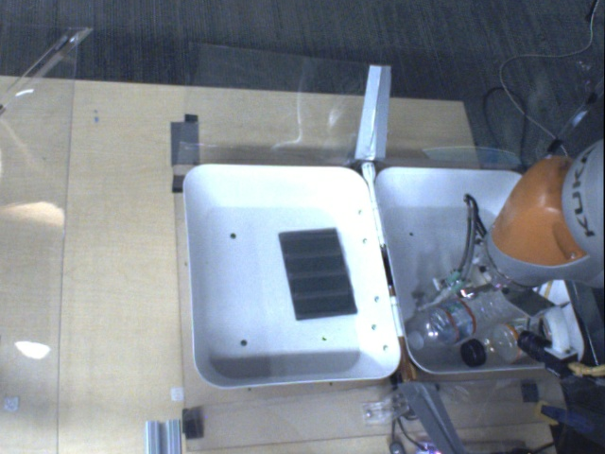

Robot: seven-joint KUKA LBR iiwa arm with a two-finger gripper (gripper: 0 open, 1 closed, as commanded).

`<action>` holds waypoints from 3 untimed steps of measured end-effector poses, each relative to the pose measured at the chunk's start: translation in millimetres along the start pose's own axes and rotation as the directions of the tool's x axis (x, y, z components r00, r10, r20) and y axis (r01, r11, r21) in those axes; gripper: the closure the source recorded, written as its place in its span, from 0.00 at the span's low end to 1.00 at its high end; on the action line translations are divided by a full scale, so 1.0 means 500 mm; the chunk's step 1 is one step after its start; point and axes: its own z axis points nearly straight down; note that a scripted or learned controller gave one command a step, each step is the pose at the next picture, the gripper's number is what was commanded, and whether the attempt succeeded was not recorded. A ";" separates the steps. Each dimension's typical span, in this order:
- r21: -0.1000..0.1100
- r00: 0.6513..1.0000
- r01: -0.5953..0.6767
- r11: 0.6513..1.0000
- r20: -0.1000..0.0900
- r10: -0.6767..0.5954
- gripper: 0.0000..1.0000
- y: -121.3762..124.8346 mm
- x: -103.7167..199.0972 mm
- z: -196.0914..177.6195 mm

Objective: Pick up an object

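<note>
A black ribbed rectangular pad lies flat in the middle of the left bin. In the right bin a clear plastic bottle with a black cap lies on its side near the front wall. My gripper hangs low in the right bin under the orange band, just above and behind the bottle. Cables and the wrist hide much of it.
An upright clear divider post stands at the back between the two bins. Cables trail down from the arm into the right bin. The wooden bench spreads out to the left.
</note>
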 end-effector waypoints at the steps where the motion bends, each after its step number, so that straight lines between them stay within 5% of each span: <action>1: -0.002 1.000 -0.010 1.000 0.000 0.010 0.00 0.089 0.028 0.002; 2: -0.004 0.991 -0.137 0.991 0.001 0.137 0.00 -0.035 -0.024 -0.079; 3: -0.003 1.000 -0.002 1.000 0.001 0.002 0.00 -0.026 0.012 -0.001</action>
